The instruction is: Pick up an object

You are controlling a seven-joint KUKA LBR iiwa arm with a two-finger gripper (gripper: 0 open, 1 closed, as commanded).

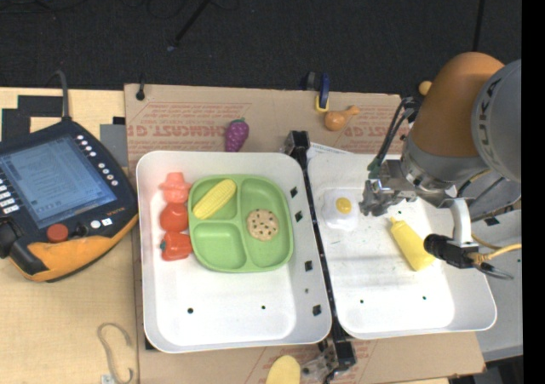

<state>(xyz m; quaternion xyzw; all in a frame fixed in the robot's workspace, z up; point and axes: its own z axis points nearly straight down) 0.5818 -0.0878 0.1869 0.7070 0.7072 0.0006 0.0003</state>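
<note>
A yellow lemon-like toy (pixel 283 369) lies at the bench's front edge. In the right bin (pixel 426 314), the gripper (pixel 372 203) hangs between a fried egg (pixel 342 206) and a mustard bottle (pixel 410 244); its grip state is unclear

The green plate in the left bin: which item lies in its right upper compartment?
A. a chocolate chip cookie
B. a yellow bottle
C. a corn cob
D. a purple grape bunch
A: the chocolate chip cookie lies in the right upper compartment of the green plate, while the corn cob fills the left upper one.
</note>
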